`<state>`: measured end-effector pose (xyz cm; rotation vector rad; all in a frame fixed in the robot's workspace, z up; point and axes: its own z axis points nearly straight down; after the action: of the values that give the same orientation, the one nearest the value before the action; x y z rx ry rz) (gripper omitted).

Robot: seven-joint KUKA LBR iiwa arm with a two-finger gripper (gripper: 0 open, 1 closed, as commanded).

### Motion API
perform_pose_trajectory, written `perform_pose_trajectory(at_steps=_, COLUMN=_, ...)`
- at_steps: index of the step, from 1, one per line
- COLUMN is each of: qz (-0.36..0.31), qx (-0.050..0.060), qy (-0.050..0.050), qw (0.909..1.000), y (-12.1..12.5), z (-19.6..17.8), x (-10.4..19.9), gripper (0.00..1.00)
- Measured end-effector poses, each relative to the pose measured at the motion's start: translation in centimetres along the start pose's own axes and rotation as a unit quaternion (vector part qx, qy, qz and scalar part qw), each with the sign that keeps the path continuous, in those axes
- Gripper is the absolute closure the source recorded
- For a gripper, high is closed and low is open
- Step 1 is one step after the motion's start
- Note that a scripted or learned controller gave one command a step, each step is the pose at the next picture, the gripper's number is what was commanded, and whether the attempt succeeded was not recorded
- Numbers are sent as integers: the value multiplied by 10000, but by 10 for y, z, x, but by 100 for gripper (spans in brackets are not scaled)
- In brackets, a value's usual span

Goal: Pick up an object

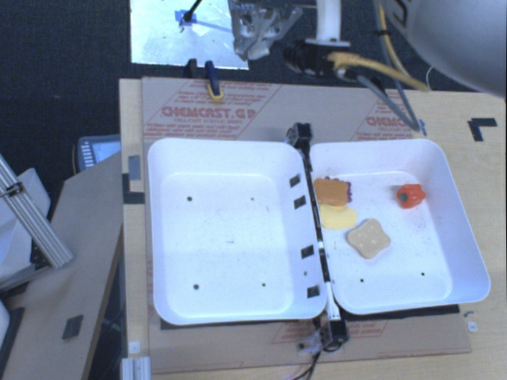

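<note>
Camera view looks down on the table (455, 117), whose tan top carries a brown sheet printed with red lettering. On that sheet sit two shallow white bins side by side, joined along a black hinge strip at the centre. At 9 o'clock of the strip lies the left bin (170, 212), its white floor marked by a few small dark dots. At 3 o'clock of the strip lies the right bin (455, 236), which holds four small things. The arm (444, 14) curves in at 1 o'clock, grey and bulky, with yellow and grey cables trailing below it. Its hand (255, 30) hangs at 12 o'clock, above the far edge of the table and well apart from both bins; whether its fingers are spread or closed I cannot tell. Inside the right bin, a pale toast slice (368, 238) lies near the centre. At its 11 o'clock a yellow flat piece (338, 218) touches an orange cracker-like piece (332, 191). A small red-orange pepper (410, 195) rests at 2 o'clock of the toast, apart from the others.
</note>
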<state>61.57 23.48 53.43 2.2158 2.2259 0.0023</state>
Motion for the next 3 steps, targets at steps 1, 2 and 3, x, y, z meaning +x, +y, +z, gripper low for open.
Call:
perform_pose_trajectory(at_steps=1, qz=0, qx=-1, qy=1, qw=10000, y=0, z=-1, x=0, gripper=0)
perform_pose_trajectory(at_steps=2, qz=-16, qx=-16, qy=5, qw=10000, y=0, z=-12, x=0, gripper=100)
perform_pose_trajectory(at_steps=3, qz=22, qx=-7, qy=-2, qw=10000, y=42, z=0, x=-1, gripper=100)
